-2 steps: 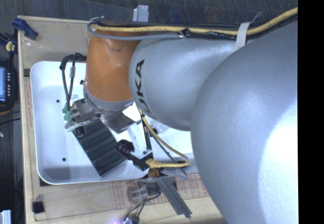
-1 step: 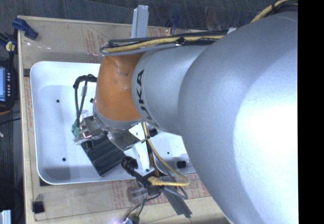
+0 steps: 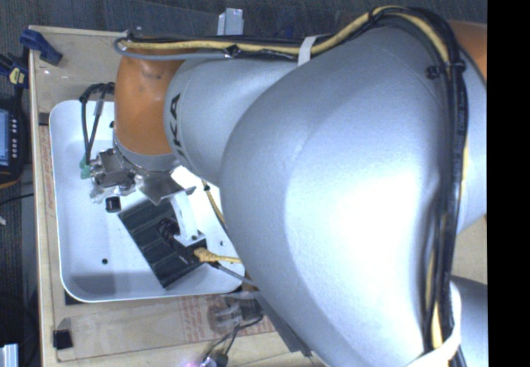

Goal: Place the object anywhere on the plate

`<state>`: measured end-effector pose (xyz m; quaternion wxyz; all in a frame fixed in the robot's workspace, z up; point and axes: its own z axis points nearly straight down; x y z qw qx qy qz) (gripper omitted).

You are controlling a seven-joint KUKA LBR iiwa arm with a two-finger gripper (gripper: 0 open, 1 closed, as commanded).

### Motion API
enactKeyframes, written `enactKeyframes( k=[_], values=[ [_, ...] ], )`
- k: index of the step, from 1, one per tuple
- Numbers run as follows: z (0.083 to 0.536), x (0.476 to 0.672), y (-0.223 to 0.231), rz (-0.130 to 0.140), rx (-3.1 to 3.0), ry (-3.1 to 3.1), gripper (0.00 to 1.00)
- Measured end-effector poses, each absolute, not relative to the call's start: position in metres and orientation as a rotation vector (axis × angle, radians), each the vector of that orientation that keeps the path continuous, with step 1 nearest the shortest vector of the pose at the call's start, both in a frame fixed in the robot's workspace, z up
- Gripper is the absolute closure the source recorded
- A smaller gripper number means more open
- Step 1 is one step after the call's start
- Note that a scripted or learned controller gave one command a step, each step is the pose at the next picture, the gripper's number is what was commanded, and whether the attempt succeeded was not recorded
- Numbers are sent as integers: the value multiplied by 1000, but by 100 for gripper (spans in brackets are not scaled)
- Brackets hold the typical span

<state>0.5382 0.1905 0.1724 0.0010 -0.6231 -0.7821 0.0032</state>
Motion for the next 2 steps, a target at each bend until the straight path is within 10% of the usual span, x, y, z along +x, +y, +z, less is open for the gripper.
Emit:
enactKeyframes(
  k=[1,2],
  values=[
    [184,590,160,2,-1863,-2528,100],
    [89,654,164,8,-1317,-2842,100]
  ],
)
